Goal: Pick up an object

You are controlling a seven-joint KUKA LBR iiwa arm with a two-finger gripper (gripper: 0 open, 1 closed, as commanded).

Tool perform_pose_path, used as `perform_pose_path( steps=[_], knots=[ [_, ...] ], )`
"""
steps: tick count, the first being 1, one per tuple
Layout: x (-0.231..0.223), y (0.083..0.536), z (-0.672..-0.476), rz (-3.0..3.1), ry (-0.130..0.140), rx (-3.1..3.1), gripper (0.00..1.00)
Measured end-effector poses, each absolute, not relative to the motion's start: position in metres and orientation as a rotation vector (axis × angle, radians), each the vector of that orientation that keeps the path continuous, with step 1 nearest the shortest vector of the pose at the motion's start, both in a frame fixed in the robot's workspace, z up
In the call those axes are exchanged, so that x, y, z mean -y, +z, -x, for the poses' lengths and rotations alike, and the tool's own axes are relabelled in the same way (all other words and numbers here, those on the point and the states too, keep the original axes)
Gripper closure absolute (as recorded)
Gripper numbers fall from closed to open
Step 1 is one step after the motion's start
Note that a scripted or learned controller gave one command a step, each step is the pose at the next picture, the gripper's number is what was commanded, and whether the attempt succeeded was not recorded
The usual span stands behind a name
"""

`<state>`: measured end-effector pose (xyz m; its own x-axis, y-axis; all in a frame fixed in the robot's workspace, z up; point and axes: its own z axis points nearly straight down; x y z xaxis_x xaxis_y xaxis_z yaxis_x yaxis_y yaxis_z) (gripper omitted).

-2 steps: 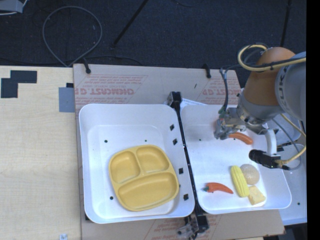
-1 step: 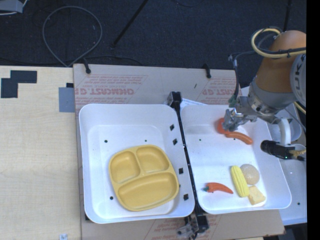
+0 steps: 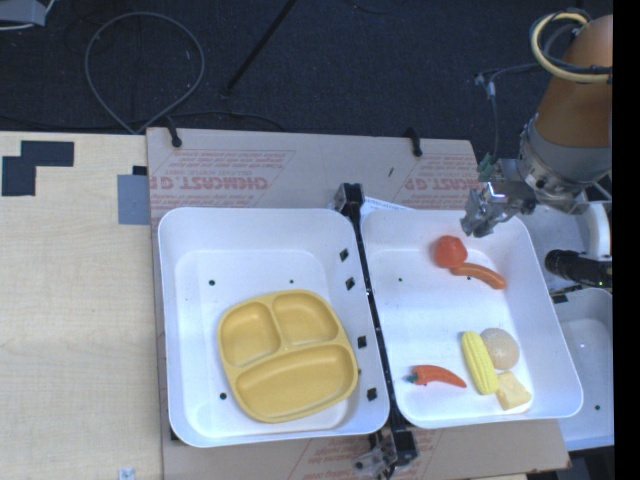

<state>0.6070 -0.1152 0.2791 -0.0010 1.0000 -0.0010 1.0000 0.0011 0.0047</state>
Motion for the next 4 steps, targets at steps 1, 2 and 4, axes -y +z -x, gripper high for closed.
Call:
perform_pose_path(
  steps=[1, 2, 4],
  knots=[
    [0.063, 0.28, -0.603, -2.22, -0.001, -2.229, 1.0],
    [0.015, 0.278, -0.595, -2.219, -0.002, -2.23, 1.0],
    [-0.095, 0.256, -0.591, -2.219, -0.004, -2.232, 1.0]
  ],
)
